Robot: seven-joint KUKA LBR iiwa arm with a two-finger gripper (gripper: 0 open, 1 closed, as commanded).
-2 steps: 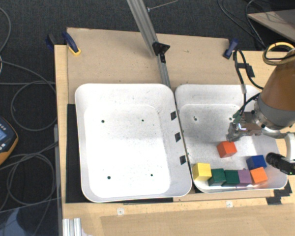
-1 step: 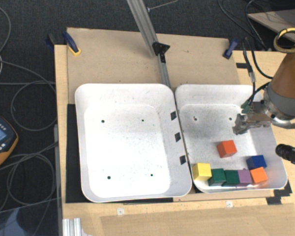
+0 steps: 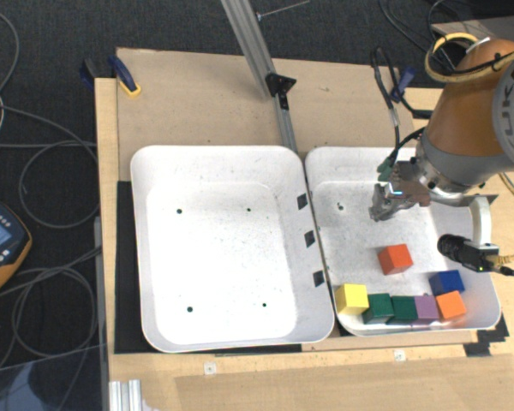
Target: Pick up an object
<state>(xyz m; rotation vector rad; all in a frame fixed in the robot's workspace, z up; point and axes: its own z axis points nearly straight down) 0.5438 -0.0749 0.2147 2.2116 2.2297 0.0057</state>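
Note:
My gripper (image 3: 382,209) hangs over the middle of the right bin (image 3: 355,191), with nothing seen between its fingers. A red-orange cube (image 3: 396,259) lies on the bin floor just below and right of the gripper, apart from it. Along the bin's front wall sits a row of blocks: yellow (image 3: 353,297), dark green (image 3: 379,306), green (image 3: 403,307), purple (image 3: 426,306) and orange (image 3: 451,304). A blue block (image 3: 446,282) rests behind the orange one.
The left bin (image 3: 154,187) sits beside the right one, joined by black clips (image 3: 309,238). A slanted metal rail (image 3: 259,58) crosses the bench behind the bins. Cables lie on the dark floor at left.

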